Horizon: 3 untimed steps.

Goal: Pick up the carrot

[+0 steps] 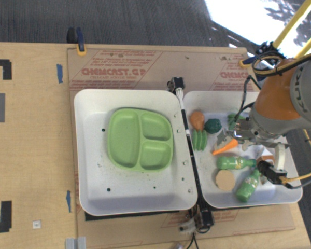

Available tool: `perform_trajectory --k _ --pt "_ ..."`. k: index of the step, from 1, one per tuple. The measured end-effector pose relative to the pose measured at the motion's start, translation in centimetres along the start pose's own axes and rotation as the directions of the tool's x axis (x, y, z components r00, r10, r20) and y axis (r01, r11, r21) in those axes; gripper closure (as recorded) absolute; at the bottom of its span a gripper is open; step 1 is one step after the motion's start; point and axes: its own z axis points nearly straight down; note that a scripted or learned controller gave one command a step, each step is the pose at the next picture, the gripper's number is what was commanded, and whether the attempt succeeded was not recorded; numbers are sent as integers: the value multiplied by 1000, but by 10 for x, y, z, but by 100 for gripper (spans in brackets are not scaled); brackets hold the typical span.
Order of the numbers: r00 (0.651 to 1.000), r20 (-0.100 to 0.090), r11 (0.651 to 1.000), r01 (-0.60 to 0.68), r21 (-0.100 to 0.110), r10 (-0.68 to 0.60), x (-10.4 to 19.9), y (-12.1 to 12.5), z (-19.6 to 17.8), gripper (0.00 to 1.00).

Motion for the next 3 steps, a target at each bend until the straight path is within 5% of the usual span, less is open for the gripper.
perform_trajectory --k 1,2,3 --pt "854 -7 854 -520 -8 520 -5 17 18 0" --pt "707 -11 707 -707 -10 707 -51 7 19 0" --pt "585 -12 585 -811 -14 811 -21 -37 18 0"
